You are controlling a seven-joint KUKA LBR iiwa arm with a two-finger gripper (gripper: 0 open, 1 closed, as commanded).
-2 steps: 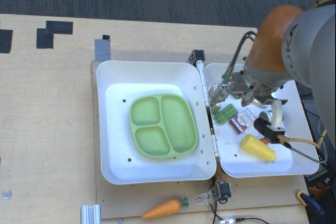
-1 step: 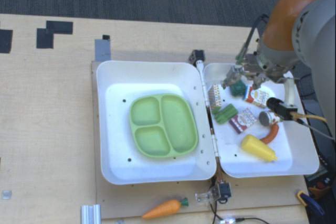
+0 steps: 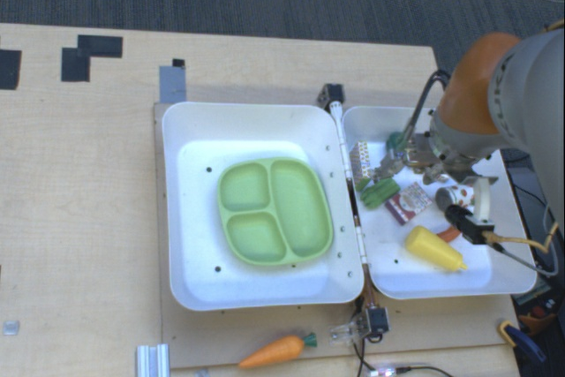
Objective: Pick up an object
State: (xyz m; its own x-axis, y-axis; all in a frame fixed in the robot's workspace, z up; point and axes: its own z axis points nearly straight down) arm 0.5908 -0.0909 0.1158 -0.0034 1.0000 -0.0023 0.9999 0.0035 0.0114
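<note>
Two white bins stood side by side on the bench (image 3: 71, 234). The left bin (image 3: 177, 199) held one thing, a pale green tray (image 3: 275, 211) with three compartments, lying flat near its middle.

The right bin (image 3: 393, 274) held the loose clutter, four items that could be counted with confidence:
- one green object (image 3: 380, 191) near the dividing wall
- one patterned packet (image 3: 361, 160) just above it
- one red-and-white packet (image 3: 408, 202) just right of the green object
- one yellow object (image 3: 434, 248) lying towards the front, apart from the others

A small orange-red bit beside the yellow object may have been a fifth item, but it was too hidden to name.

The arm (image 3: 521, 97) reached in from the right, and the gripper (image 3: 395, 162) hung low over the back of the right bin, near the two packets and the green object. Whether it was open or closed could not be told, nor whether anything was in it. The wrist covered much of the bin's right half.

One toy carrot (image 3: 275, 350) lay on the bench in front of the left bin, outside both bins.
</note>
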